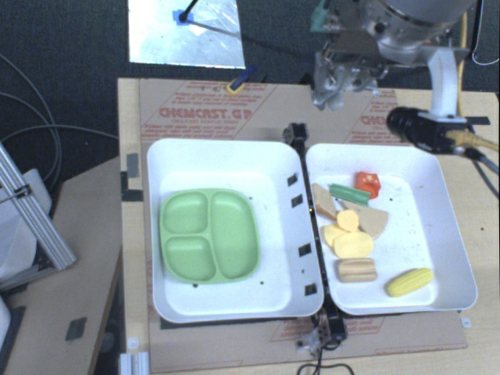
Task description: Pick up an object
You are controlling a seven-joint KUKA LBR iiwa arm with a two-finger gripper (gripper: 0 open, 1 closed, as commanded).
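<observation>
Pincer (326, 98) hangs high over the back edge of the counter (195, 104), above the cardboard sheet, behind the seam where the two bins meet. It carries nothing that can be seen; whether it is apart or together, cannot tell, the tip is small and blurred against the cardboard.

All candidate objects lie in the right bin (453, 233), forward of the pincer and slightly toward the arm's side of the view. Nearest cluster: green stick (348, 194) lying roughly left-right, slightly tilted, with the red piece (368, 183) just beside its right end. Below those, a beige wedge (373, 222), yellow round slices (348, 237) touching each other, a tan sausage-like piece (356, 269) lying left-right, and a corn cob (409, 281) lying on a diagonal near the front right corner, set apart from the rest.

Left bin (187, 158) holds a green divided tray (209, 235), nothing loose to grab on it.

Key relation: the pile sits toward the front of the view from the pincer and down, so the coming move is likely a reach toward the viewer plus a descent into the right bin. Green stick and red piece are closest. Corn is farthest but isolated, so probably the cleanest grasp, taken across its short width. The clustered pieces touch, so there's a risk of nudging neighbours.

Task looks not yet started: no object lifted.
</observation>
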